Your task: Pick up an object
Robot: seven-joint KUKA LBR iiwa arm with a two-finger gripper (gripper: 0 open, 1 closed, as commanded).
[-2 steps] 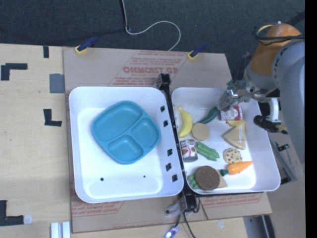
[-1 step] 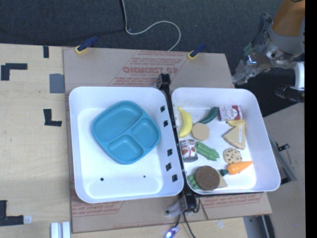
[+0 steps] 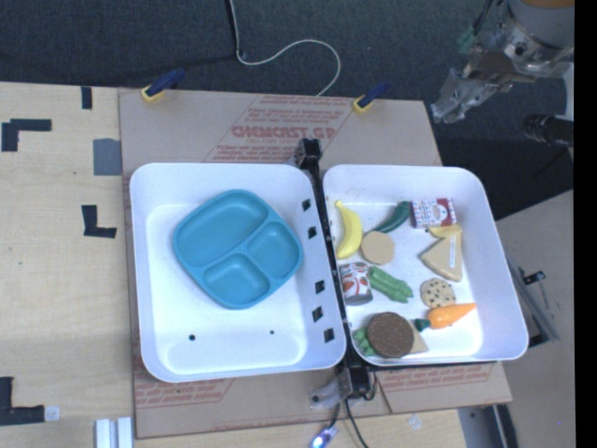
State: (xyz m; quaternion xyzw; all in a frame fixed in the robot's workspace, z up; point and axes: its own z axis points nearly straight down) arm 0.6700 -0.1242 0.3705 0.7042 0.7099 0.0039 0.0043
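Hovering with claw (image 3: 454, 101) state impossible to tell, up beyond the right bin (image 3: 492, 250), food toys like the banana (image 3: 348, 231) lying below-left.

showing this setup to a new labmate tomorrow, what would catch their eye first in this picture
Most striking is the blue divided plate, lying alone in the left bin. Next comes the bright jumble of toy food in the right bin: a yellow banana near the divider, an orange carrot toward the front right, and a burger at the front. Above and apart, the gripper hangs outside the bins at the upper right.
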